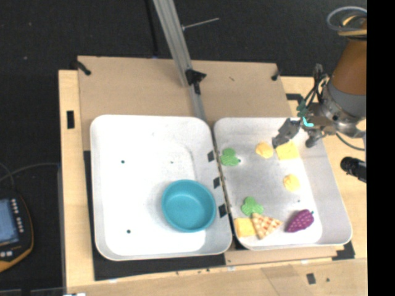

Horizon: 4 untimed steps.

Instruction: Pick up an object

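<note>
Two shallow white bins sit side by side on the table (pixel 71 165). The left bin (pixel 123 140) carries one thing, a round blue bowl (pixel 187 205), upright near the bin's lower right corner and close to the wall shared with its neighbour.

The right bin (pixel 327 208) carries eight small toy foods. Two are green leafy pieces: one (pixel 230 158) just inside the bin's left wall in its upper part, the other (pixel 251 206) lower down near the front. Touching or just beside that lower green piece lies one pizza slice (pixel 265 226), with one yellow block (pixel 244 227) against its left side. One purple grape bunch (pixel 300 220) lies to the right of the slice, near but apart from it. Higher up are three more yellow pieces: a small rounded one (pixel 264 150), a flat square one (pixel 287 151) just to its right, and another small rounded one (pixel 291 181) lower, by itself in the middle of the bin.

The arm (pixel 352 73) reaches in at the upper right. Its jaws (pixel 299 131) are spread, one dark finger on each side above the flat square yellow piece, with nothing visibly pinched between them.
</note>
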### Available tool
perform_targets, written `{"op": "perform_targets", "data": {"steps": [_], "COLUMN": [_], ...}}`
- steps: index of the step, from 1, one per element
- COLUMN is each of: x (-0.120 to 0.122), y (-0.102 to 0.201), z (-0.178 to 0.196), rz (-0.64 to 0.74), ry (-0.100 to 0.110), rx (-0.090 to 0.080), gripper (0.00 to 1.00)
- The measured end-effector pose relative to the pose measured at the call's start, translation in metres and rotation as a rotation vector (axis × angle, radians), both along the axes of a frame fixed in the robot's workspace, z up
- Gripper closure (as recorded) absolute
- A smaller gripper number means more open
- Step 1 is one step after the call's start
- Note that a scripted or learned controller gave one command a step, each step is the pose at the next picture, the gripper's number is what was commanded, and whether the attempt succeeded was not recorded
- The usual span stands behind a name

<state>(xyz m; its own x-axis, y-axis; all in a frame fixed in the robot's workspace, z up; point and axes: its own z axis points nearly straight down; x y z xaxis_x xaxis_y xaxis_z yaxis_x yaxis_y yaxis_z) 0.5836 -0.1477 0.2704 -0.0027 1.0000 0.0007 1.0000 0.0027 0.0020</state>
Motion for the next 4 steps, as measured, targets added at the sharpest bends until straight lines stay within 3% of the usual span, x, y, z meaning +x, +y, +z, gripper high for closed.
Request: {"op": "perform_targets", "data": {"steps": [3, 4], "x": [0.01, 0.013], "y": [-0.016, -0.017], "z": [-0.161, -0.146], "rz": [-0.004, -0.008], "ry": [0.007, -0.002], "rx": [-0.002, -0.002], "gripper": [0.0, 1.0]}}
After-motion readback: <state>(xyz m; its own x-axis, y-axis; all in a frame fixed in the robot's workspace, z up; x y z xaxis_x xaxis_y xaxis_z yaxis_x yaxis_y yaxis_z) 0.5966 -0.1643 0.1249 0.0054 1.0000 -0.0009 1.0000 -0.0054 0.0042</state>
